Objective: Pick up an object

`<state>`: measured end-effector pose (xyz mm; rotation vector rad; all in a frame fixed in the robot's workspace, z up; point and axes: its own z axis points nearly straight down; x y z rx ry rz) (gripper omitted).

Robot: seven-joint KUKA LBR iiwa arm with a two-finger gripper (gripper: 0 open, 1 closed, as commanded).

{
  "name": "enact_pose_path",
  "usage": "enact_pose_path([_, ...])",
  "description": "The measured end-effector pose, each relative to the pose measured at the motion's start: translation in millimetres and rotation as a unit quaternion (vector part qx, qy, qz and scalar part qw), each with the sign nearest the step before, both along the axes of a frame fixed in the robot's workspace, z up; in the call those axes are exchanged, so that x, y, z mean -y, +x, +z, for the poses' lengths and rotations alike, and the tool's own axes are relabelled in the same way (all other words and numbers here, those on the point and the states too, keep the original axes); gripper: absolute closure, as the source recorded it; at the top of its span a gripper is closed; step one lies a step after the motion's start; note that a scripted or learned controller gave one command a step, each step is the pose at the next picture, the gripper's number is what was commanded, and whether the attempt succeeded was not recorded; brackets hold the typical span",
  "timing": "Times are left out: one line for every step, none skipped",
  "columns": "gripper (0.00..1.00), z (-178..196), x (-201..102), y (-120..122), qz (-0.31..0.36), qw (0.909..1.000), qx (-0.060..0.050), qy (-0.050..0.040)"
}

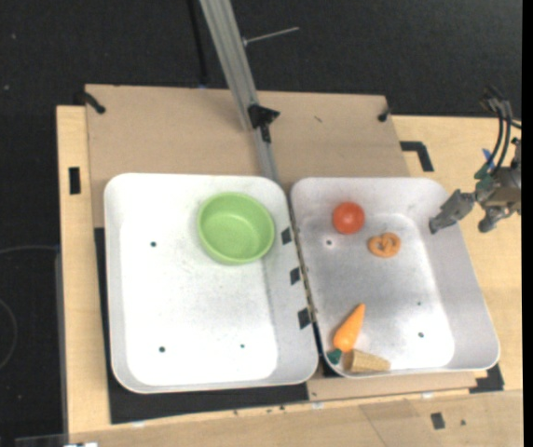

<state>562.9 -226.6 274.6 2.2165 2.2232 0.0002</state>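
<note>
At the right edge of the camera view, just outside the upper right corner of the right bin (453, 277), the gripper (467, 208) is seen above the worktop (155, 133), with dark cables rising behind it. 2 dark fingers can be made out, 1 angled toward the bin's corner and 1 nearer the frame edge; they appear spread apart with nothing between them. Nearest to the gripper, inside the right bin, a small orange ring-shaped item (384, 244) is lying on the bin floor, and just up and to the left of it a red ball (348, 217) is resting, the 2 near each other but not touching. Farther down, near the bin's lower left corner, an orange carrot-shaped toy (348, 328) is laid at a slant with its green end toward the bottom, and a tan cone-shaped piece (367, 362) is seen just below it, close to or touching it beside the lower rim. Beyond the divide, in the left bin (155, 343), a green bowl (237, 228) is set upright near the upper right corner. A grey metal rail (234, 63) is seen running from the top of the frame down to the gap between the 2 bins.
</note>
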Motion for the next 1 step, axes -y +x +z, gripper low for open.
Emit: enact_pose_path([0.0,0.0,0.1,0.0,0.0,1.0,0.0,-0.0002])
